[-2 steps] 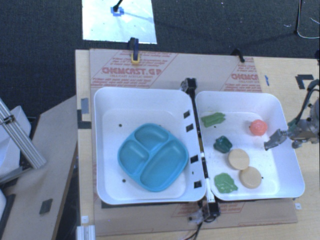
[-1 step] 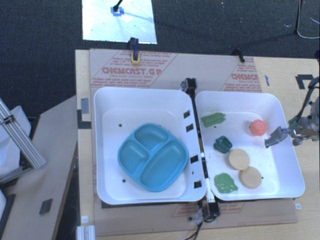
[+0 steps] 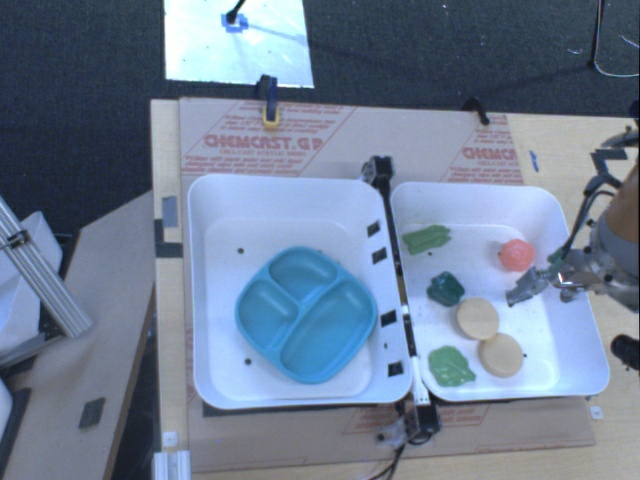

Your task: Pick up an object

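Right bin (image 3: 540, 208) holds six objects: three green pieces, two tan discs, one pink ball; left bin (image 3: 260, 193), one blue tray (image 3: 305, 313). End effector (image 3: 525, 290) state: cannot tell.

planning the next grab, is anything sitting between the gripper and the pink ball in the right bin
Nothing visible does. The gripper hangs over the right bin, just below the pink ball, with bare white floor between them. The tan discs lie on its other side, further down, and the dark green piece sits off to the left.
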### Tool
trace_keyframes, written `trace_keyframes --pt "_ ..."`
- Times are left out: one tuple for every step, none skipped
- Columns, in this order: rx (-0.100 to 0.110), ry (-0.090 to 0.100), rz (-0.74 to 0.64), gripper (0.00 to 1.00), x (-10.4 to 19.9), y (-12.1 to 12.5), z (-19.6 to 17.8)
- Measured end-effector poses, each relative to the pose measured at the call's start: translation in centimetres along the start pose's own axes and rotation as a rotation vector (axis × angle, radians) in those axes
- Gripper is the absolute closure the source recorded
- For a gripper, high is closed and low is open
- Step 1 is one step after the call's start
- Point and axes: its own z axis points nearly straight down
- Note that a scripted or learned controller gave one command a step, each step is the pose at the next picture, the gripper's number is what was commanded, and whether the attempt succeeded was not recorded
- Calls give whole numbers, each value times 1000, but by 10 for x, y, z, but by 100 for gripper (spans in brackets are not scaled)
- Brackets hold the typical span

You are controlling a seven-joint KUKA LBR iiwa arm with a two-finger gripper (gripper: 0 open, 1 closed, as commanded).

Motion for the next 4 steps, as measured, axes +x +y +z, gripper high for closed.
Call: trace_keyframes --pt "1 0 2 0 -6 7 57" --pt "-1 -1 2 0 -6 7 100" --pt "-5 -2 1 100 -6 8 87" --pt "-7 -3 -1 100 -5 10 44"
